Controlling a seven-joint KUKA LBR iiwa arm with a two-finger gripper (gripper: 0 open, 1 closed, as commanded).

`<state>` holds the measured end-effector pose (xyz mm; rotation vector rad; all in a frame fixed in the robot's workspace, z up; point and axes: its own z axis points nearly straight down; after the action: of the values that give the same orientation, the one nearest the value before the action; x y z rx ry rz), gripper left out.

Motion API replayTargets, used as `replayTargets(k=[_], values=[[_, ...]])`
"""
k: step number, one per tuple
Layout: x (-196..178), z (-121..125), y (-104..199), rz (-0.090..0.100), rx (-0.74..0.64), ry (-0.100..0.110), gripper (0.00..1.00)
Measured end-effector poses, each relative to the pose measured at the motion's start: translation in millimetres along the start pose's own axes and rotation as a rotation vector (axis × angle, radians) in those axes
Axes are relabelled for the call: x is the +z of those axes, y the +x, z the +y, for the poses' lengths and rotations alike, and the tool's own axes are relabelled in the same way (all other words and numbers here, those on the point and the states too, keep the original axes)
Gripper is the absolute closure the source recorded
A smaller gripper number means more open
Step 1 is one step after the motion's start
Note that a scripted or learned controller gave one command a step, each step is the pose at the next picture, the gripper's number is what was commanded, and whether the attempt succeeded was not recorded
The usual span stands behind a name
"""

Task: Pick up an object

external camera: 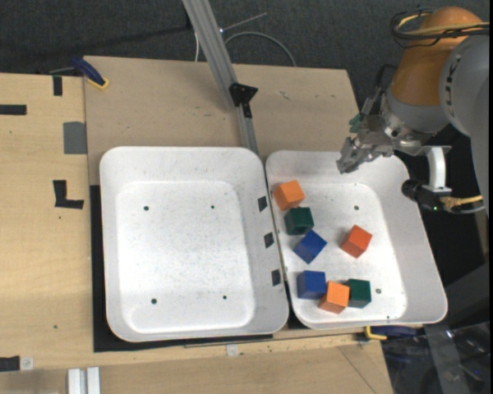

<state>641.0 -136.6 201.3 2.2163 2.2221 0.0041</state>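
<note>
My two-finger gripper [351, 162] hangs over the far right corner of the right shallow white plastic bin [411, 245]; can't tell its finger state. Nearest pickable, an orange cube [290, 193], lies well apart near the bin's left wall.

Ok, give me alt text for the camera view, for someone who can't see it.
A grey-and-orange robot arm holds its gripper above the far edge of the right bin, which holds seven orange, green and blue blocks. The left bin sits beside it.
</note>
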Motion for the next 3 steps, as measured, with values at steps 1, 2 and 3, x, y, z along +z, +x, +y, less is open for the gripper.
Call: replayTargets(k=[1, 2, 3], values=[[-59.2, -6.9, 2.8, -0.001, 0.001, -0.002, 1.00], [-65.1, -24.8, 50.7, 0.002, -0.003, 0.005, 1.00], [-50.6, -52.8, 102.3, 0.002, -0.003, 0.007, 1.00]])
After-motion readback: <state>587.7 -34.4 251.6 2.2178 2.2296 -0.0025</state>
